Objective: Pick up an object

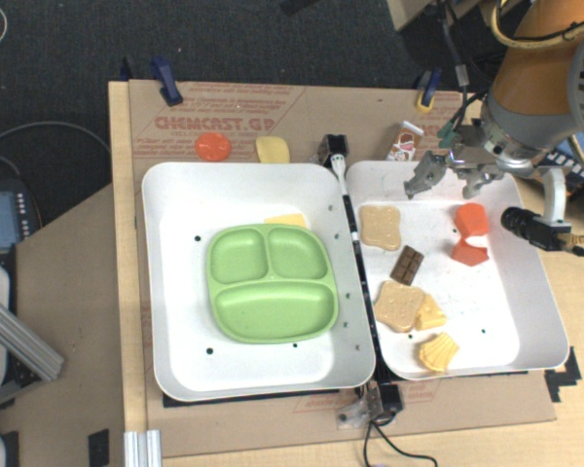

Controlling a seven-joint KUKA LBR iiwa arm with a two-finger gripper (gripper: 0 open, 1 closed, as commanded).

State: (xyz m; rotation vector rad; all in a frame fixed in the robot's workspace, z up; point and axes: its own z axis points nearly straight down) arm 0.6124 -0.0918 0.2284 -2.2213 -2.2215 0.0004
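The gripper (452,175) hangs over the top of the right bin (540,305) with its 2 fingers spread and nothing between them. The orange block (470,219) lies just beside it at 5 o'clock, standing upright.

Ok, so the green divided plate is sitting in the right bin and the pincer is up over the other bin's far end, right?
Not quite. The camera view shows the green divided plate in the left bin, not the right one. The pincer is over the far end of the right bin, the one with the toast slice and orange block.
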